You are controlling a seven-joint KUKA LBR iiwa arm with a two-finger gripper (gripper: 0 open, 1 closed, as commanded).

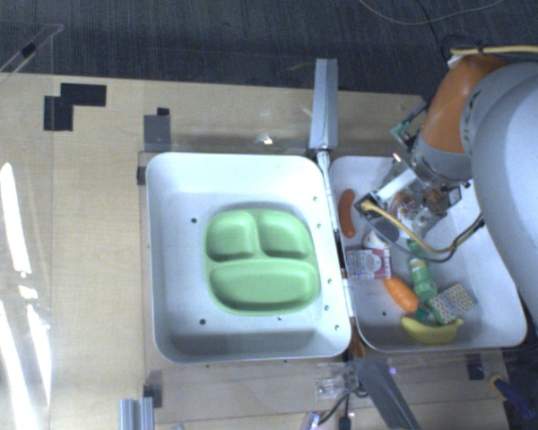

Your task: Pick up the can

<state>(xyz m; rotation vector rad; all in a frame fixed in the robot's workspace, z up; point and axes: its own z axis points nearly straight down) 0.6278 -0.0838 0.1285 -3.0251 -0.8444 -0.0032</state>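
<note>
The can [368, 262], white with a pink label, lies on its side in the right bin [507, 325], close to that bin's left wall. My gripper [420, 206] hangs low over the upper middle of the same bin, up and to the right of the can and apart from it. The wrist hides much of what lies under it.
A green divided plate [261, 260] sits in the left bin [175, 330]. The right bin also holds a red sausage [346, 213], an orange carrot [400, 294], a green bottle [421, 279], a yellow banana [432, 331] and a grey patterned piece [454, 301].
</note>
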